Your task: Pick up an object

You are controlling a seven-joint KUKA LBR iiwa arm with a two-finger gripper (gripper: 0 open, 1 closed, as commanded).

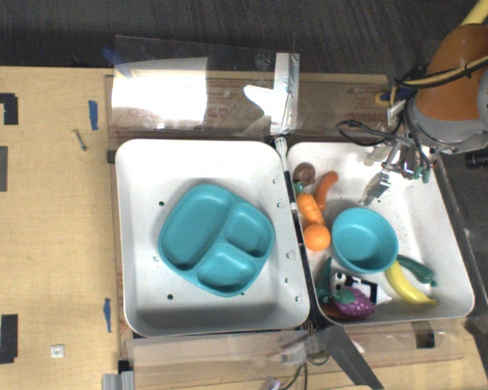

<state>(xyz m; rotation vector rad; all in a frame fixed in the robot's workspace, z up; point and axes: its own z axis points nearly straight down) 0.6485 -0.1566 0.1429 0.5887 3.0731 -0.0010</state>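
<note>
My gripper [376, 174] hangs over the back part of the right bin [447, 242], open, with only bare bin floor between its fingers. Just below it stands a teal bowl [363, 239]. To its left lie an orange carrot [325, 184], a second orange piece [311, 209], an orange ball [316, 236] and a small brown item [304, 172]. A yellow banana [407, 286] rests at the bowl's front right. Purple grapes [354, 303] sit in the front corner on a black-and-white item [347, 283].
The left bin [138, 177] holds a teal divided plate [217, 238]. The grey arm with its orange band [457, 63] comes in from the upper right, trailing cables. A ridge [297, 234] separates the two bins. Tan bench surface [41, 218] lies to the left.
</note>
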